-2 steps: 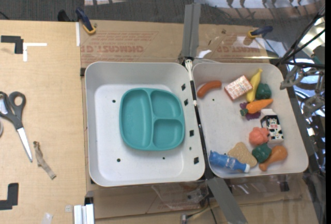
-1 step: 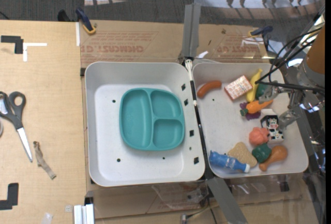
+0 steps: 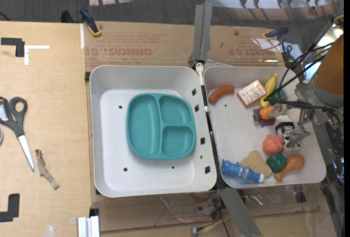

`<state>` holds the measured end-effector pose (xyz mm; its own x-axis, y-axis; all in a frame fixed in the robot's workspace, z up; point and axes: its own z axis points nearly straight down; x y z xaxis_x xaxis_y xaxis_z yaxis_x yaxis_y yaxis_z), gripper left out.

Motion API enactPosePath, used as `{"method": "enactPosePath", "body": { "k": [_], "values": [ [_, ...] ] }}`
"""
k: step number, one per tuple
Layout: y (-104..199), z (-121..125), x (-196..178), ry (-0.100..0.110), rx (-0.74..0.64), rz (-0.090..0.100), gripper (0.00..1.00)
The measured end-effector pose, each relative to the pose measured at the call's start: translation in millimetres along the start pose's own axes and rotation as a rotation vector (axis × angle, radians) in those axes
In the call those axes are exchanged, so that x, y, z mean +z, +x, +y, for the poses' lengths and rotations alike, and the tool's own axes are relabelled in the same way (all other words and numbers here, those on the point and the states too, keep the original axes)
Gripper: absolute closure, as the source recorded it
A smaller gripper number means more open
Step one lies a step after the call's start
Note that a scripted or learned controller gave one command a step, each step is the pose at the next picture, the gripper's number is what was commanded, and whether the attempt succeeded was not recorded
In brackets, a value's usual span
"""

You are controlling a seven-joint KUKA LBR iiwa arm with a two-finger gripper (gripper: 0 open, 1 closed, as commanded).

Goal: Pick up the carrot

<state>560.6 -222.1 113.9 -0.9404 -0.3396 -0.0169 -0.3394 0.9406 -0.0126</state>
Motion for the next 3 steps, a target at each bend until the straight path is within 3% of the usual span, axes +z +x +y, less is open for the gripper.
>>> {"method": "enactPosePath", "body": {
  "k": [1,2,3],
  "values": [
    [-33,19,19,-0.010,-0.004,0.010,0.00],
    [-63,19,21,-0.013,-0.042,0.017,0.00],
    [-89,11,23,-0.030,0.036,0.054,0.00]
  ]
}}
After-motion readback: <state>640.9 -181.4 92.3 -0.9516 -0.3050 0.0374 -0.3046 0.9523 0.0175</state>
